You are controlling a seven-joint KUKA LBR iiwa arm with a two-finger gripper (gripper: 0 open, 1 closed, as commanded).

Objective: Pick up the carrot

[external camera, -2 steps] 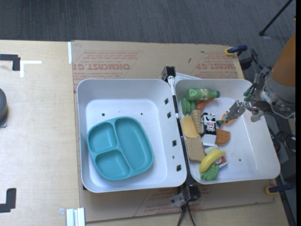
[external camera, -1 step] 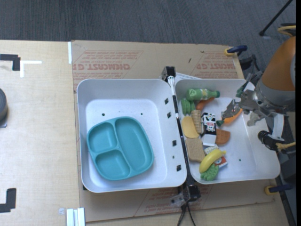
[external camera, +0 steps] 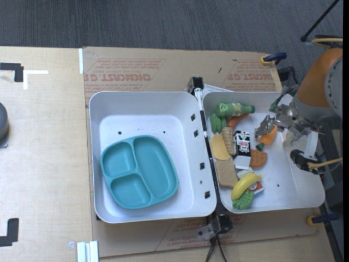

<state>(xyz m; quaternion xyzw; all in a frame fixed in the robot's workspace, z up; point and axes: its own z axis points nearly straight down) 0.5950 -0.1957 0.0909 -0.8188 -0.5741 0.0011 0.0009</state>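
Lying in the right bin, the carrot shows as an orange piece right at the claw, toward the bin's upper middle. The claw's metal tips sit at the carrot's top end, but the view does not settle whether they are closed on it or merely touching, so the grip cannot be told. A clean pick likely calls for the tips to straddle the carrot squarely before any lift. Clutter crowds the bin's left side: a green bottle, a small carton and an orange slice lie near, with bread and a banana lower down. The left bin holds a teal tray on the desk.
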